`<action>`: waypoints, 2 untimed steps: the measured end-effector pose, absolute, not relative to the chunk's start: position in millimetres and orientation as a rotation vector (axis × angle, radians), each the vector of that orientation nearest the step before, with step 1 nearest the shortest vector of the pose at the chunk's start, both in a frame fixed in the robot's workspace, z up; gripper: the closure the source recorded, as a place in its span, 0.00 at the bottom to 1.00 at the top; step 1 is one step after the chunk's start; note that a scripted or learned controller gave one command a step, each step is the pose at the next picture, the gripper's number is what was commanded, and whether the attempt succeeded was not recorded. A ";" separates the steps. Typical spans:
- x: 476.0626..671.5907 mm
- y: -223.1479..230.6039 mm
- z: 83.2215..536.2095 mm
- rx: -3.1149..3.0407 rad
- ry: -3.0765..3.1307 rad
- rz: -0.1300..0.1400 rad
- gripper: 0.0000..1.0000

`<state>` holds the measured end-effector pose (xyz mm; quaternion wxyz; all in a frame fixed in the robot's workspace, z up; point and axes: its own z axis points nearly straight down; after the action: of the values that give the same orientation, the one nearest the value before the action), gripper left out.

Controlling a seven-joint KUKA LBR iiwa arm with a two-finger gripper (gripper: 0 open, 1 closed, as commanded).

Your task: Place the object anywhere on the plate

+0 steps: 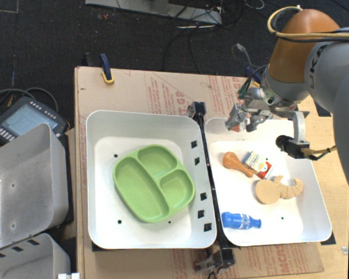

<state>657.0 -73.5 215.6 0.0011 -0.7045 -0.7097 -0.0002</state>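
**Green plate alone in the left bin, four items in the right, gripper over the far edge**

We see two shallow white bins side by side on the bench. The left bin (pixel 97 179) holds a green plate (pixel 154 182) with three compartments, lying flat near the middle of the bin and turned at a slant; nothing rests on it.

In the right bin (pixel 309 223) we count four things. A brown drumstick-shaped toy (pixel 238 163) lies toward the bin's far left part. Just beside it, to its right, is a small white, red and orange carton (pixel 259 164). Nearer to us sit tan sliced-bread-like rounds (pixel 276 190), fanned to the right. A blue bottle (pixel 240 221) lies on its side near the front left of that bin, close to the divider between the bins. All the loose objects lie in the right bin, well apart from the plate.

The grey arm (pixel 334 62) reaches in from the right, its orange band (pixel 300 40) above the wrist. The gripper (pixel 244 120) points down over the far left edge of the right bin, above and apart from the drumstick toy. Its fingers look slightly parted with nothing between them, touching none of the objects.
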 end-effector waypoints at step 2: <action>615.0 29.4 235.2 -2.211 -2.229 0.000 1.00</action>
<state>615.0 29.4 235.2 0.0013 -0.7042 -0.7100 -0.0002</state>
